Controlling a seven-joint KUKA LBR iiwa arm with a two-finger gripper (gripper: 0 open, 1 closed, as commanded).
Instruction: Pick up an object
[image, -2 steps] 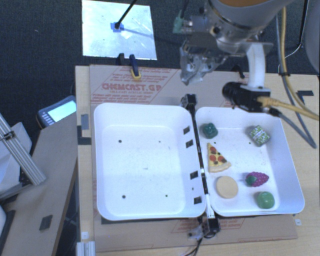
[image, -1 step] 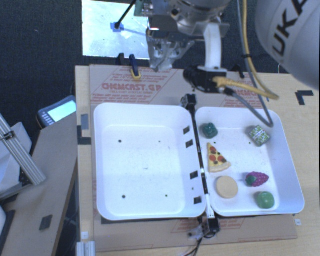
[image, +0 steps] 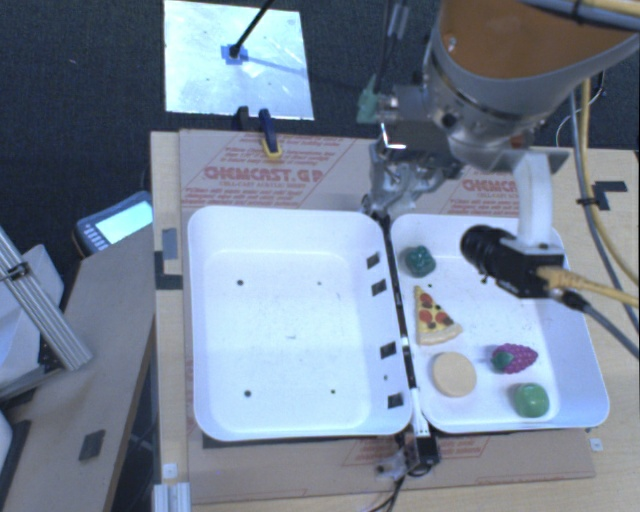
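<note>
The right bin (image: 575, 345) holds several small toy foods. A dark green lumpy piece (image: 418, 261) lies near its back left corner. In front of that lie a pizza slice (image: 435, 316) and a round tan disc (image: 454, 374). A purple grape bunch (image: 513, 357) and a green round fruit (image: 531, 399) sit toward the front right. My gripper (image: 392, 197) hangs over the back rim where the two bins meet, above and behind the dark green piece, with nothing seen in it.
The left bin (image: 285, 320) stands beside the right one, with a black divider strip (image: 400, 330) between them. A black cylinder (image: 500, 258) mounted on the arm overhangs the right bin's back. Yellow cables (image: 600, 290) run off to the right.
</note>
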